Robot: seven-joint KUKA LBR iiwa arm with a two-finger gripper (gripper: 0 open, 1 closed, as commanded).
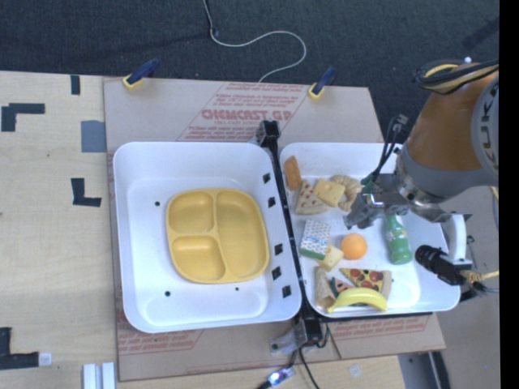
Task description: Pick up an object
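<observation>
Bright even light, soft shadows, slightly blurry

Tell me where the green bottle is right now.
In the camera view the green bottle lies in the right-hand bin, toward its right side, just right of the orange and close under the gripper.

Mounted above the bench [49,217], looking down at a slant over both white bins [134,217], far enough back to take in dark floor [97,14] beyond.
</observation>
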